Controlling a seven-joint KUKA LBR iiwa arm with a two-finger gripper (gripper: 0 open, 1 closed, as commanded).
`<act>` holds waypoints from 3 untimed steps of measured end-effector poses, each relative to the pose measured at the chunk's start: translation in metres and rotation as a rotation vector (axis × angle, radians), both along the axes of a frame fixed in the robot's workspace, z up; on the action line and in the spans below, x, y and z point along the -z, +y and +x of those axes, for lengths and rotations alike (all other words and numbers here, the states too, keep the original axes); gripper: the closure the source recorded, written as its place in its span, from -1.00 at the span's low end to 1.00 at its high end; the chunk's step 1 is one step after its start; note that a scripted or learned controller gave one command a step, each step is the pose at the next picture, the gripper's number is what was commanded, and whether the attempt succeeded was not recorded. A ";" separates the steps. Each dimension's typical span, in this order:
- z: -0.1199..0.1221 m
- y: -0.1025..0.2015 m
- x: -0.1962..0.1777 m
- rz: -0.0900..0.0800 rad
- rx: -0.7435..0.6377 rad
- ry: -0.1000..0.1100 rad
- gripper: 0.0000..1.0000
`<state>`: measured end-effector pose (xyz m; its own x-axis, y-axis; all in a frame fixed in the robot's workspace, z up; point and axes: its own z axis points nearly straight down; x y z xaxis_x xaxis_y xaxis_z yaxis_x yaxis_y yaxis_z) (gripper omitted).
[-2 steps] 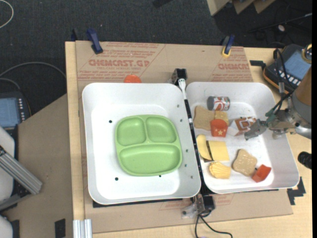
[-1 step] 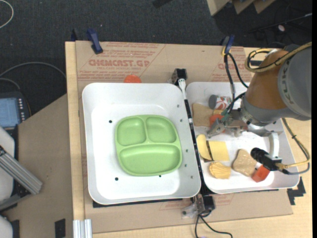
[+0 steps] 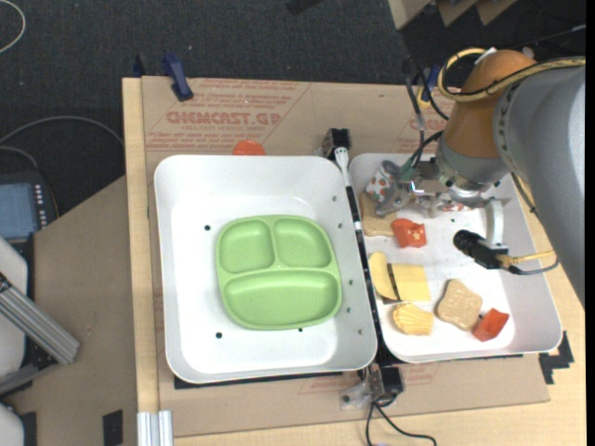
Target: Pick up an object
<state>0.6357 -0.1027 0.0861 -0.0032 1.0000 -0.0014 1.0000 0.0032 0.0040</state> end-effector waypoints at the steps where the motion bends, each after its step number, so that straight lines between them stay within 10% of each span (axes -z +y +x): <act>1: -0.049 0.006 -0.002 0.000 0.006 -0.002 -1.00; 2: -0.046 0.007 -0.013 0.002 0.004 -0.007 1.00; 3: -0.047 0.007 -0.012 0.002 0.005 -0.005 -1.00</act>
